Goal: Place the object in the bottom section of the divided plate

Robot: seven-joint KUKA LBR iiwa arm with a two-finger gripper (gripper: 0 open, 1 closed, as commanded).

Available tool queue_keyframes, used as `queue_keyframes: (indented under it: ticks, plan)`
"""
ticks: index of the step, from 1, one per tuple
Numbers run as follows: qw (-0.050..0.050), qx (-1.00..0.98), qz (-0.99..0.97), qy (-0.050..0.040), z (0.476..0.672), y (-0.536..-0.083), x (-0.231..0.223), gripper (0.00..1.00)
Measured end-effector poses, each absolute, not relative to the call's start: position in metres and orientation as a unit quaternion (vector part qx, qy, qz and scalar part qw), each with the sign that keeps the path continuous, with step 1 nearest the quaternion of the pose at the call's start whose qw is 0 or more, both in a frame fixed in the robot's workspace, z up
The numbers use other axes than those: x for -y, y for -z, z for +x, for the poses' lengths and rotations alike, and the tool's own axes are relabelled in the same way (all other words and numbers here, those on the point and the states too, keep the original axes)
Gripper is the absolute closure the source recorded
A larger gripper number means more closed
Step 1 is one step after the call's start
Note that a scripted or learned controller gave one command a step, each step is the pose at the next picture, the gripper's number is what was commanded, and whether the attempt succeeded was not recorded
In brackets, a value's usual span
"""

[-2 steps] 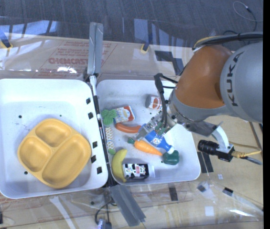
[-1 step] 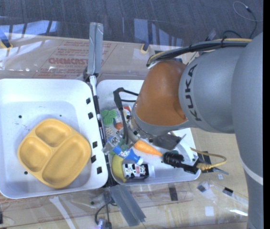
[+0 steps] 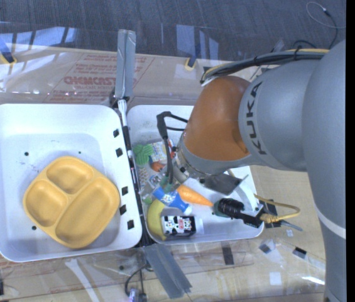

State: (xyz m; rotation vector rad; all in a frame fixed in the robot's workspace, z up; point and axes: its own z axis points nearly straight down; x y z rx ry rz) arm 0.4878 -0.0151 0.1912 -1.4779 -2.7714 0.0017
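1. On the bench, two shallow white bins sit side by side: the left bin point(image 3: 1, 168) and the right bin point(image 3: 141, 121), their inner walls touching along a taped seam.
2. Left bin: a yellow divided plate point(image 3: 70, 200) lies flat near the bin's middle. It has two smaller sections toward the top and one larger section toward the lower right. All three sections hold nothing.
3. Right bin: a cluster of objects lies against its left and lower walls. Noted: an orange carrot-shaped toy point(image 3: 194, 196) with a blue piece point(image 3: 166, 197) beside it; a yellow rounded item point(image 3: 156, 219) near the lower corner; a small black-and-white carton point(image 3: 178, 226) touching it; green and clear items point(image 3: 146, 153) further up.
4. Arm: the grey arm with its orange band point(image 3: 218, 121) reaches over the right bin and covers most of it.
5. Gripper point(image 3: 172, 178): it sits low among the cluster, just above the carrot-shaped toy. Jaw state cannot be determined; the wrist hides it.
6. No object lies on the plate.
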Motion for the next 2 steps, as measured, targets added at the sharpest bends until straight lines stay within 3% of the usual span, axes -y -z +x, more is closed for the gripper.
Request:
queue_keyframes:
  ticks: [1, 2]
  plan:
    - [0.002, 0.953, -0.304, -0.0006, 0.477, -0.191, -0.047, 1.00]
    - [0.001, 0.961, -0.277, -0.0007, 0.483, -0.202, -0.093, 1.00]
